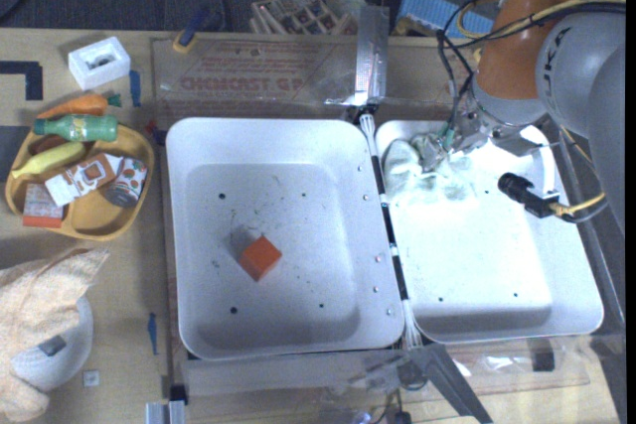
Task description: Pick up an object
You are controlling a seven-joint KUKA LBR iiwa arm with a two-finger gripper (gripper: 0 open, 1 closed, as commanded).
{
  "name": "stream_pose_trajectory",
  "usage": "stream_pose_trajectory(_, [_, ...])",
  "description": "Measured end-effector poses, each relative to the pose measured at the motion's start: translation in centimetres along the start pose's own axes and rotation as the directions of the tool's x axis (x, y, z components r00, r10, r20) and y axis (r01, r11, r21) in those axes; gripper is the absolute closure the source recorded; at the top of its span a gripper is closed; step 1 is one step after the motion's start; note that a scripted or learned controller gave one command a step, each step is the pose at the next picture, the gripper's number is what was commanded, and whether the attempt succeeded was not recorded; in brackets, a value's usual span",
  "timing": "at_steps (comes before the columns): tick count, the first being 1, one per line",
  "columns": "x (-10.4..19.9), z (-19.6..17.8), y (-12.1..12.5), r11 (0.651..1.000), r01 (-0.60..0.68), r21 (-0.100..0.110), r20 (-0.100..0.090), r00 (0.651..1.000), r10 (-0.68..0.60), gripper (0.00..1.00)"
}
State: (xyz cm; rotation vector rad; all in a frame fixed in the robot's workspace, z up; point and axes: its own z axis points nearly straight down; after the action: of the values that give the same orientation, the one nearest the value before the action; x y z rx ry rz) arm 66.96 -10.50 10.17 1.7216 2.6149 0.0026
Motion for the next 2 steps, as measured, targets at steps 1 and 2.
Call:
stream_pose_trajectory(1, [1.68, -8.38, 0.58, 0.971, -0.240, 0.005, -0.003, 0.971, 0.240, 1.00])
stream_pose_trajectory(2, [1.70, -8.38, 0.59, 0.971, -0.240, 0.005, -0.004, 0.971, 0.240, 0.00])
